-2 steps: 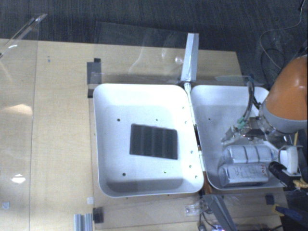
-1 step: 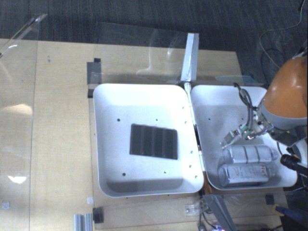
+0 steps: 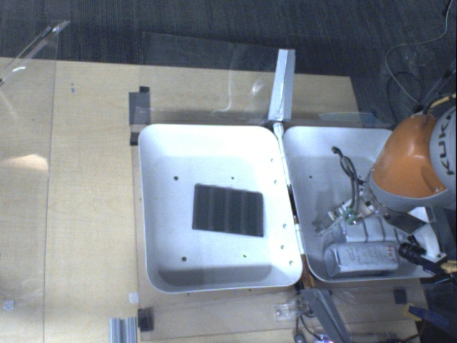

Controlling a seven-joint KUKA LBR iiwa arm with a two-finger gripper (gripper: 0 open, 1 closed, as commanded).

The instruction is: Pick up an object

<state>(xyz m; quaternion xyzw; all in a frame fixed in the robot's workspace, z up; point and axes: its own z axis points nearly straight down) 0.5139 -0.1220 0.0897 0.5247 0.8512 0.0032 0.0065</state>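
Bench of pale wood carries two shallow white bins set edge to edge, which gives the arm one tray to pick from and a second beside it. The left bin holds a dark ribbed pad lying flat near its middle, clear of every wall. The right bin holds a silvery grey packet with a strip of small print, lying flat against the near wall; this looks like the only thing there to pick up.

The arm reaches in from the right, its orange band hanging over the right bin's far-right part. Below it the gripper points down into the bin, thin dark cables looping up from it toward the far wall. It sits just above the packet's upper edge, near it or perhaps touching; the slanted view does not settle which.

Whether the gripper is spread or closed cannot be told: that area is a tangle of metal and glare. Nothing can be seen held, and the packet appears to rest on the bin floor, so the pick seems not yet made.

Because the packet lies flat and tight to the wall, there is little edge to catch, and a slip looks likely.
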